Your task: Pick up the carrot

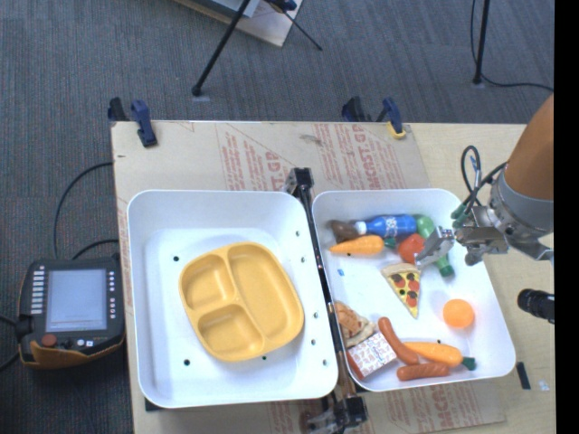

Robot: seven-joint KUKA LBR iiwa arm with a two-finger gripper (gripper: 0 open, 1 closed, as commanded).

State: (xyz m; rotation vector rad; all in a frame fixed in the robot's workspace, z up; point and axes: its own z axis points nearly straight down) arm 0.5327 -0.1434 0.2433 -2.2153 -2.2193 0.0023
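Observation:
Two carrots lie in the right bin. One carrot, orange with a green top, rests near the bin's upper left, just below a blue bottle. The other carrot lies along the front wall beside two sausages. My gripper reaches in from the right and hovers over the bin's upper right, above a red tomato and a green piece. It looks open, with nothing held. It is about a hand's width to the right of the upper carrot.
The right bin also holds a pizza slice, an orange ball, a red box, a bread-like piece and a brown item. A yellow divided plate sits in the left bin. A teach pendant lies off the bench's left side.

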